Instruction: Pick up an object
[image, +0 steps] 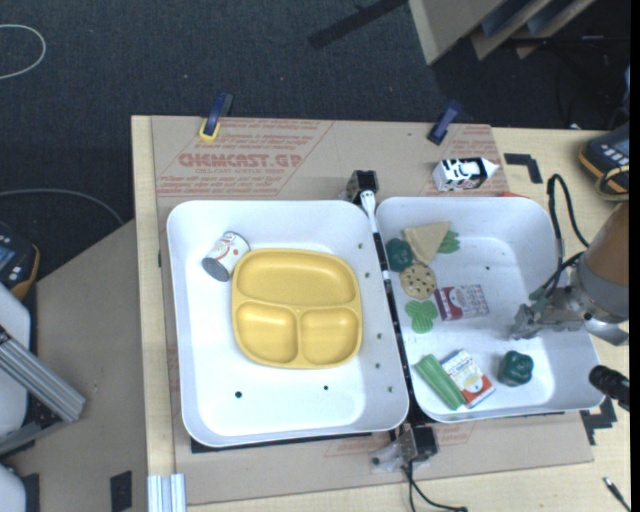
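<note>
Left bin (200, 400), nearest: yellow divided tray (296, 308) centred, small can (225, 254) at its 10 o'clock. Right bin (560, 400): green stick (436, 381) and small carton (467, 376) at 6 o'clock; dark green object (516, 368) just below the gripper (530, 322), whose opening cannot be judged.

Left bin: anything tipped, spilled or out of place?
One thing: the small cup lies on its side in the left bin, at the back left corner of the yellow divided plate, its open end toward the bin's left wall. The plate itself sits flat. No spill is visible.
</note>
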